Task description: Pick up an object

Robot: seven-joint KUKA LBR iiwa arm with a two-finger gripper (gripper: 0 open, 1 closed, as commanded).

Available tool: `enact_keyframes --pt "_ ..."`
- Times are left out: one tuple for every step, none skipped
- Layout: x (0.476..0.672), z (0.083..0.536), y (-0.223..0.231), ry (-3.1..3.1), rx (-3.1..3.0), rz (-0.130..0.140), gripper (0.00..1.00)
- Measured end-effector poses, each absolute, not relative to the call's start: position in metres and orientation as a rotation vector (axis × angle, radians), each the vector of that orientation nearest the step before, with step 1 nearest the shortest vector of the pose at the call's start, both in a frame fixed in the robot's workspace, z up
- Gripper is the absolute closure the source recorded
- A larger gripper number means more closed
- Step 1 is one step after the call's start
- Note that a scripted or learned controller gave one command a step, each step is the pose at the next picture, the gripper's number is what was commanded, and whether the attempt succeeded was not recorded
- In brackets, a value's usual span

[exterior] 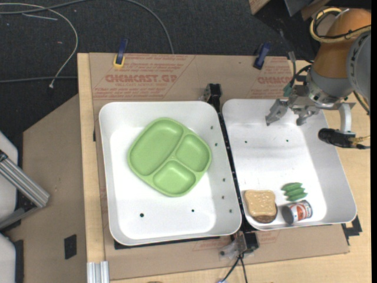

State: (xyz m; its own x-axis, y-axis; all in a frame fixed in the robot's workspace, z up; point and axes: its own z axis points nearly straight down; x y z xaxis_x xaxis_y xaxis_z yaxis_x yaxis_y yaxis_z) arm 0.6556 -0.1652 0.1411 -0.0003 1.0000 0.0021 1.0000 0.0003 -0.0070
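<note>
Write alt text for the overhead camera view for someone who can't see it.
A grey and orange robot arm's tool hangs open over the far end of the right white bin, holding nothing. At that bin's near end lie a slice of bread, a green pea pod and a small can. The left bin holds a green divided plate.

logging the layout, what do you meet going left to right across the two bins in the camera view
green three-compartment plastic plate → tan slice of bread → open claw, up at the far end → small red-and-white can lying on its side
</note>
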Motion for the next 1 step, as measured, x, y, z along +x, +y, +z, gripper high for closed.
enact_keyframes --pt "0.6547 0.0881 -0.1642 -2.219 -2.216 0.005 0.00"
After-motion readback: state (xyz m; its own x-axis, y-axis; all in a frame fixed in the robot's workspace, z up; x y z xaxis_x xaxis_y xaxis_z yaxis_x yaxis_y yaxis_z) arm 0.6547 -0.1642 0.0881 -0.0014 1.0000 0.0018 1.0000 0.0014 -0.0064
